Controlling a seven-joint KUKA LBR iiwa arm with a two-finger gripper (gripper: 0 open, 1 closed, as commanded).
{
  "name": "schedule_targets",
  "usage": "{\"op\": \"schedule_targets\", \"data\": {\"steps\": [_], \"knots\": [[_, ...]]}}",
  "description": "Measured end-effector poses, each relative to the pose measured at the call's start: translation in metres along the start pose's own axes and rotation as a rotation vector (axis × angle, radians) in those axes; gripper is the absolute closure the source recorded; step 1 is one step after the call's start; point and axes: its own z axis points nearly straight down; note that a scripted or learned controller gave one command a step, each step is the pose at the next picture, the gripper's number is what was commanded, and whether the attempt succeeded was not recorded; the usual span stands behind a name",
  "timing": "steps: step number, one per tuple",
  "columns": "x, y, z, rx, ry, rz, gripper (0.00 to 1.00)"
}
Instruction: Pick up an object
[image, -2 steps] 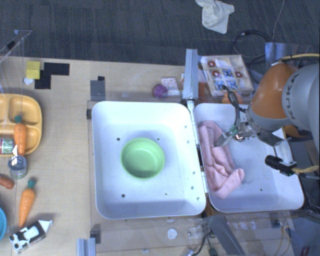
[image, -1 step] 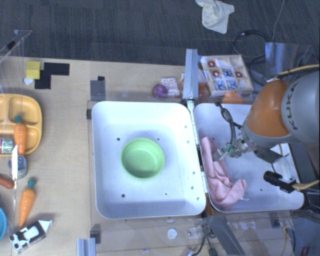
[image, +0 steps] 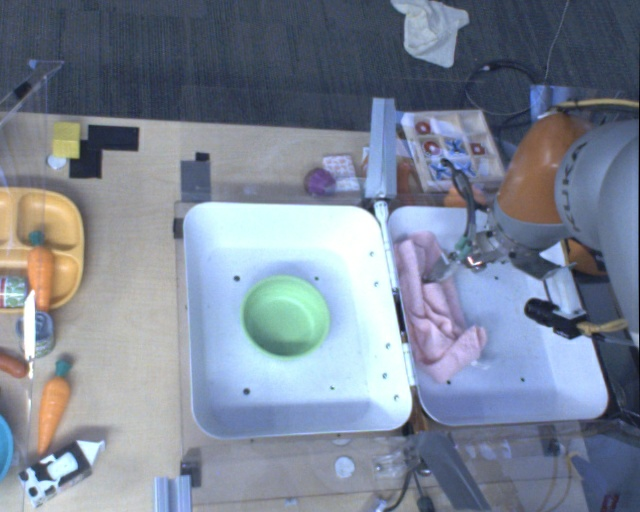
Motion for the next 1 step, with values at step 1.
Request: {"op": "schedule_targets", "data": {"steps": [1], "knots": [[0.0365, -0.0612, -0.0021, -0.002, 0.0, -0.055, 0.0]]}}
